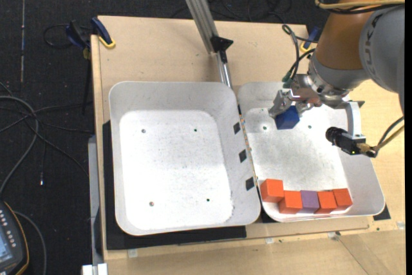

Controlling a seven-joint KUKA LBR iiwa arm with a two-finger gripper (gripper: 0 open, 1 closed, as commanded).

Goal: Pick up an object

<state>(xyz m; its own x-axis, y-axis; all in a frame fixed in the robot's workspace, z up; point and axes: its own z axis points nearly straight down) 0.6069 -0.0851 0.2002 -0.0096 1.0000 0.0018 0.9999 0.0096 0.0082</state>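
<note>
Blue and small, a block (288, 118) is sitting pinched between the fingers of the gripper (286, 114), which is hanging over the right bin (360, 167) toward its 11 o'clock corner while the grey arm (360, 35) with its orange band is reaching in from 2 o'clock. Orange blocks (293, 200) and one purple block (309, 200) are lying in a row touching one another along that bin's 6 o'clock rim, and the left bin (122, 138) is lying just beside it at 9 o'clock.
</note>
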